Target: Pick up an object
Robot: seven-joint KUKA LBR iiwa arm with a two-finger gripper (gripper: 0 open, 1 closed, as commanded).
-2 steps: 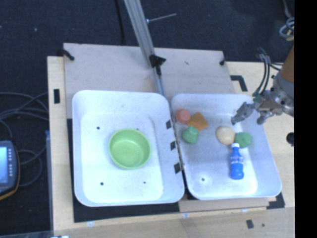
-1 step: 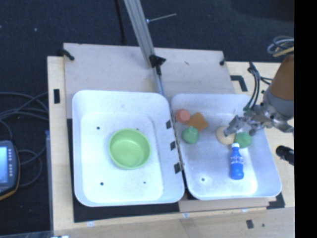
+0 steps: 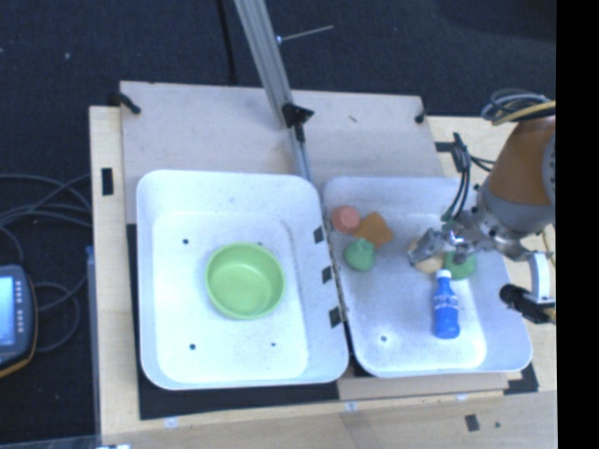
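Pincer [image 3: 432,251] low in right bin [image 3: 393,349], beside blue bottle [image 3: 445,309].

A pale wooden bench [image 3: 112,279] is seen across the middle of the frame on dark carpet, a slanted metal pole [image 3: 262,40] is set at its upper edge, black cables [image 3: 47,213] are spread at the left, and a handheld screen device [image 3: 14,318] is placed at the lower left.

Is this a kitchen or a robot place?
Probably a robot lab, not a kitchen. A grey arm with a claw reaches over two white bins on a bench, with toys like a green bowl and a blue bottle, and cables on the floor.
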